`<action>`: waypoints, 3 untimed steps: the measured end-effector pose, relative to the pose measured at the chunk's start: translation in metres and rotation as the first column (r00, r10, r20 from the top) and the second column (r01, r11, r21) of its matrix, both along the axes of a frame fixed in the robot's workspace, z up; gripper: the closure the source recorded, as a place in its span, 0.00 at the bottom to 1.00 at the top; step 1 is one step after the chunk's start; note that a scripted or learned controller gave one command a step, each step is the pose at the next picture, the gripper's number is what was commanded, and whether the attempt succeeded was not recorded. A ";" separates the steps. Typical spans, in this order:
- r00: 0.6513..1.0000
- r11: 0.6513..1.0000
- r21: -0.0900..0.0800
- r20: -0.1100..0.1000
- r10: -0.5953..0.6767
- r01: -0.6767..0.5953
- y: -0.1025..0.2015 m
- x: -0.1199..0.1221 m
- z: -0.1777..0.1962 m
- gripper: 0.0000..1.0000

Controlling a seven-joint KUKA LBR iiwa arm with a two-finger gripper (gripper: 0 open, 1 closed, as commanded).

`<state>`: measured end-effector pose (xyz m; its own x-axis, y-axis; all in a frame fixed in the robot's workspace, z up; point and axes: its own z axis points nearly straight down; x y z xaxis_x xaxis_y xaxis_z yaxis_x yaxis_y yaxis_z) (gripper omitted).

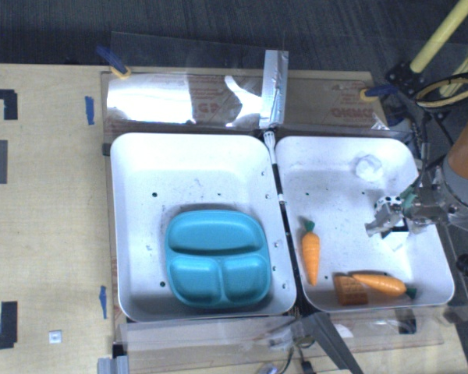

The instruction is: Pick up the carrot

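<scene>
Gripper [390, 218] hovers by the right bin's [339, 156] right rim, finger state unclear; carrot [310, 253] hugs the left wall.

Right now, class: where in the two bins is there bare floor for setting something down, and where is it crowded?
Free: left bin behind the blue tray; right bin middle, between upright carrot and gripper. Crowded: front right corner, with lying carrot and brown block.

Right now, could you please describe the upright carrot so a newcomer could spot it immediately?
Look in the right bin, along its left wall beside the divider. The carrot there stands lengthwise, leaves pointing away. The other carrot lies crosswise at the near wall against a brown block.
</scene>
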<state>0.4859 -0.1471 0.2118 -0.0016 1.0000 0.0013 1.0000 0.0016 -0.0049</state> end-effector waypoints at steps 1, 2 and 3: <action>1.000 1.000 0.001 -0.001 0.000 0.000 0.086 -0.006 -0.031 0.00; 0.999 0.999 -0.001 0.002 0.048 -0.048 0.118 0.043 -0.030 0.00; 0.993 0.993 -0.001 -0.002 -0.118 0.118 0.095 0.001 -0.030 0.00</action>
